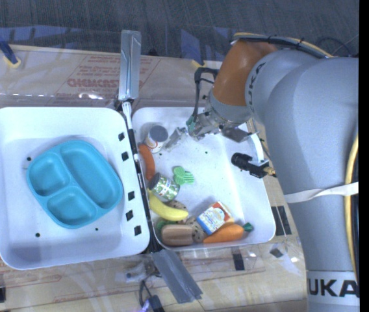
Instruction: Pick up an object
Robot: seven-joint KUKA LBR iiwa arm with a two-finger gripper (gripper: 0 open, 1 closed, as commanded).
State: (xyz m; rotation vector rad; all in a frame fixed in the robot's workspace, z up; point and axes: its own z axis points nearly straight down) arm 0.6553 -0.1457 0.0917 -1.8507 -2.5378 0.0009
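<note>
Two white bins are seen side by side on the desk (61,86). The left bin (15,226) carries a blue divided plate (74,182) with three compartments, lying flat near the bin's middle. The right bin (236,194) holds the pickable objects, clustered along its left wall and near edge: a grey-topped can (156,135) at the far left corner, an orange sausage-shaped item (148,163) against the left wall, a small green toy (183,175) toward the middle, a green-labelled tin (165,189) just beside it, a banana (167,209) below that, a brown bread-like roll (177,234) at the near edge, a small carton with a red and blue label (213,218) touching a carrot (225,233) at the near right. Label text on the carton and tin is too small to be read. The grey arm with its orange band (233,73) is brought in from the right; the end effector (183,134) is positioned low over the far part of the right bin, just beside the can and apart from the other items. Whether it is released or clenched cannot be told; nothing is seen held. A black fitting (248,164) is seen at the bin's right wall. "UKA" is legible on the arm base at lower right. Faint red print on the clear sheet behind the left bin appears to read "CHEMCAS…", the rest is illegible.
</note>
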